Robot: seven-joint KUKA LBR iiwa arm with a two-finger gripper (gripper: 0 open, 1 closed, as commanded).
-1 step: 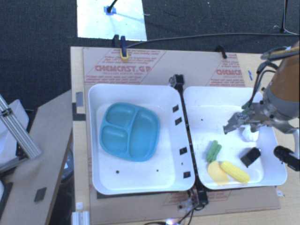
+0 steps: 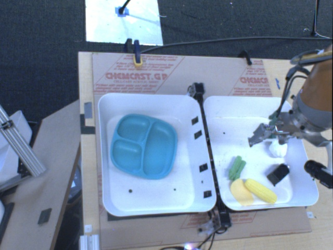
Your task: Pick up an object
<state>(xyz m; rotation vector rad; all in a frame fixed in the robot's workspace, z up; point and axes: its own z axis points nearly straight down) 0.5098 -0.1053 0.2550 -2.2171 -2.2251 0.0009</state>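
Bench with two shallow white bins side by side. Left bin point(image 2: 119, 191): one blue divided plate point(image 2: 143, 146), lying flat near the middle. Right bin point(image 2: 229, 113): a small green piece point(image 2: 237, 167) near the divider; just below it a yellow round piece point(image 2: 240, 190) touching a yellow corn cob point(image 2: 261, 190); a small black block point(image 2: 278, 174) to their right; a white rounded object point(image 2: 278, 150) toward the bin's right side. Arm: grey with an orange band, reaching in from the right, its gripper point(image 2: 265, 134) low over the right bin, just beside and partly above the white object. Finger state: cannot tell from this angle, and nothing is visibly held. Task status, by my reading: no object lifted yet; every item rests on the bin floor. Grasp and lift remain, with the white object the likeliest candidate.
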